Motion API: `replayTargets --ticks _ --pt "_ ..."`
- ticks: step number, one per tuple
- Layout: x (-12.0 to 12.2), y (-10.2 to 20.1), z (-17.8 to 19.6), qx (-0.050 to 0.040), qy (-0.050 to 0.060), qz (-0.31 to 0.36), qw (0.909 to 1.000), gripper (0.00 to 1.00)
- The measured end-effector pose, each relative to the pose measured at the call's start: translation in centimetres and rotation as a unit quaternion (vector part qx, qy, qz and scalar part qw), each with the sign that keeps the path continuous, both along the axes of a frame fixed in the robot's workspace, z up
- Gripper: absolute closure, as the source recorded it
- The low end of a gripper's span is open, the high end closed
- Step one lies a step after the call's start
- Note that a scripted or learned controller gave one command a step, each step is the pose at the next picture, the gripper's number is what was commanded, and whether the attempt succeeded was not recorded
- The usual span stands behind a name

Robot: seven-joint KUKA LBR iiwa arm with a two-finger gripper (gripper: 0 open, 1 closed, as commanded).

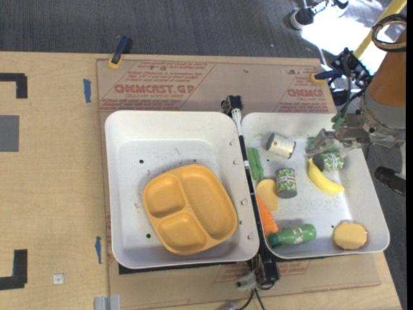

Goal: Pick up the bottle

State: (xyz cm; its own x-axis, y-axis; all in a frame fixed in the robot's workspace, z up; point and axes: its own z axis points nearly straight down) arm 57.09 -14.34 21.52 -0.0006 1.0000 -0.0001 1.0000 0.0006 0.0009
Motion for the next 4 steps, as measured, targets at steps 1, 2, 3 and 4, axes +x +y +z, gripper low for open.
replayTargets --ticks 1,2,3,4 --pt "8.8 -8.1 7.7 -0.0015 -0.001 0.080 0.9968 0.00" --pt "9.6 -3.9 -9.8 -0.0007 -0.001 -0.003 1.0000 0.00" --pt "5.9 -3.9 -11.3 -0.0029 -0.006 0.047 0.9989 0.00" --pt "6.1 -4.2 -10.1 -0.0066 -0.011 0.046 0.9988 1.00"
